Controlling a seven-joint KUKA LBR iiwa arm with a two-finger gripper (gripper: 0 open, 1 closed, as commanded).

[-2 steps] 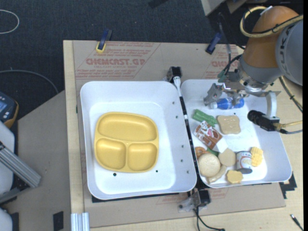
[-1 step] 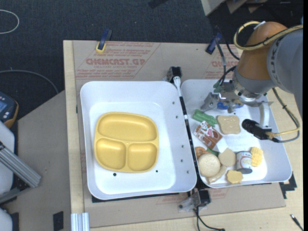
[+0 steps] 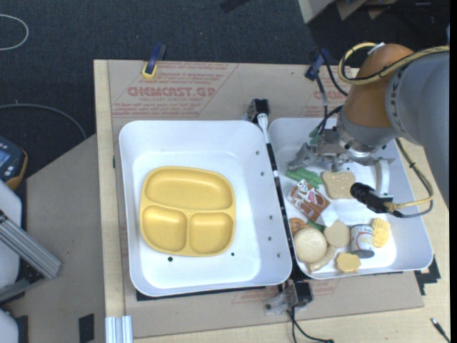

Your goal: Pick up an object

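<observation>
Two shallow white bins sit side by side on a cardboard-covered bench. The left bin [image 3: 136, 191] holds a yellow divided tray [image 3: 188, 209], lying flat near the bin's middle, with one long compartment toward the far side and two smaller ones toward the near side.

The right bin [image 3: 418, 252] holds a cluster of small toy food items, any of which could be the thing to pick. A green piece [image 3: 303, 175] lies near the bin's left wall. Just below it is a red and white packet [image 3: 308, 200], and to the right of that a tan, toast-shaped piece [image 3: 337, 185]. Lower down, a round cream-coloured ball [image 3: 310, 244] sits near the near-left corner, with a small orange piece [image 3: 297, 226] touching its upper left. A pale wedge [image 3: 335, 233] lies beside the ball, a small can [image 3: 362, 237] stands to its right, a yellow piece [image 3: 380, 231] is just beyond the can, and another yellow piece [image 3: 348, 263] lies near the near rim.

The grey arm with its orange band [image 3: 371, 95] reaches in from the right over the far part of the right bin. The gripper [image 3: 325, 156] hangs low just above the green piece and the toast-shaped piece. Whether its fingers are open or closed cannot be told, and nothing is visibly held between them
</observation>
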